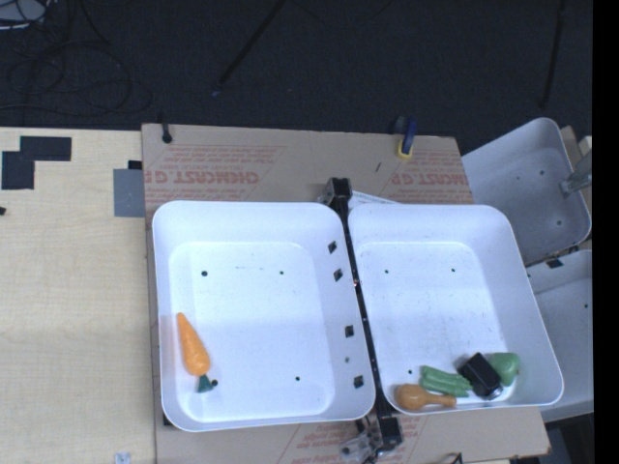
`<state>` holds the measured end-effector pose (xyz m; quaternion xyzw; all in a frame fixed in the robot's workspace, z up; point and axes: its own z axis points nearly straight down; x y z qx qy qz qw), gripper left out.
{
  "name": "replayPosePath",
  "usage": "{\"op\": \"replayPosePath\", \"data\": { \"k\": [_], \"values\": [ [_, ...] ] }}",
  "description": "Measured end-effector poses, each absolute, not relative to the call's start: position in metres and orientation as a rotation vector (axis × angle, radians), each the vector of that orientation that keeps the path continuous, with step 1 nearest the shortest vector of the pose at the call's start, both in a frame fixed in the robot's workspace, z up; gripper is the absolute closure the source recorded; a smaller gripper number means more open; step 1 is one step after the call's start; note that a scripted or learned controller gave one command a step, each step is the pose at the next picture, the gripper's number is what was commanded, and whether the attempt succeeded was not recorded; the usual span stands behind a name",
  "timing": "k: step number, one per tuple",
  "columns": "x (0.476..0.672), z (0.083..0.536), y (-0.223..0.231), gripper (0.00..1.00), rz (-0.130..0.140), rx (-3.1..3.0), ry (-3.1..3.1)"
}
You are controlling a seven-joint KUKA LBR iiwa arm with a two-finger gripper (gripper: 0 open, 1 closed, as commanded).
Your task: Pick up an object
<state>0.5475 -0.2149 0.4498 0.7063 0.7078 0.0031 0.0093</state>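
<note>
Left bin (242, 222) holds a carrot (192, 346) near its front-left corner. Right bin (435, 225) holds a green bean (444, 381), black block (481, 374), green piece (505, 363) and orange gourd (424, 398) clustered at its front edge.

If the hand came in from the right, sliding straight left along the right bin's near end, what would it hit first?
Probably the green toy at the pile's right end, beside the black block. Travelling low, it might hit the right bin's rim first.
</note>
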Motion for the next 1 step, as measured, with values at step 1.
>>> {"op": "replayPosePath", "data": {
  "k": [1],
  "values": [
    [0.5462, 0.4497, -0.2125, 1.0, -0.004, 2.215, 2.229]
  ]
}}
